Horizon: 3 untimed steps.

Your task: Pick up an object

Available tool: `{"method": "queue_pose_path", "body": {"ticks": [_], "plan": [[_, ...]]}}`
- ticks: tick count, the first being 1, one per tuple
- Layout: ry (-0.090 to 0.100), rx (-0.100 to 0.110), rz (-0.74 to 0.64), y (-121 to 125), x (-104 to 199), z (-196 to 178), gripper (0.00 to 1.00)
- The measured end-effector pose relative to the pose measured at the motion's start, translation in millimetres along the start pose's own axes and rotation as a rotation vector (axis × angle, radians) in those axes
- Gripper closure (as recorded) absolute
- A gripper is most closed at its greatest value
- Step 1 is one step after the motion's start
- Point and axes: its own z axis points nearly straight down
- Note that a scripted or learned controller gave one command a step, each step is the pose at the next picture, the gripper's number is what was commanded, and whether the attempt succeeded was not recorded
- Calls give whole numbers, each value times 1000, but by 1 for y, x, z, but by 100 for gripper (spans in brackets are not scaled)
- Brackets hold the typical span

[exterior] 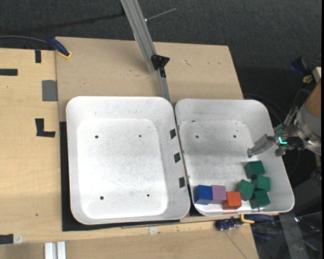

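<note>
Several blocks (pixel 255 183) crowd the right bin's (pixel 221 112) corner; the hand (pixel 265 143), grip unreadable, hovers above, needing to descend onto one.

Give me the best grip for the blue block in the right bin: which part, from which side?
Take the blue block from straight above, fingers on its far and near faces. Its right face touches the purple block, and its left sits close to the right bin's wall, so squeezing left-right looks blocked. The gripper is over the bin's right side, above the green blocks.
</note>
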Motion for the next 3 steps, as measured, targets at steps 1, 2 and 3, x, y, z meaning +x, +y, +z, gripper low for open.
{"method": "queue_pose_path", "body": {"ticks": [1, 2, 3], "plan": [[-1, -4, -2, 1, 0, -2, 0], [0, 2, -1, -2, 10, 57, 0], [-8, -17, 1, 1, 14, 97, 0]]}}
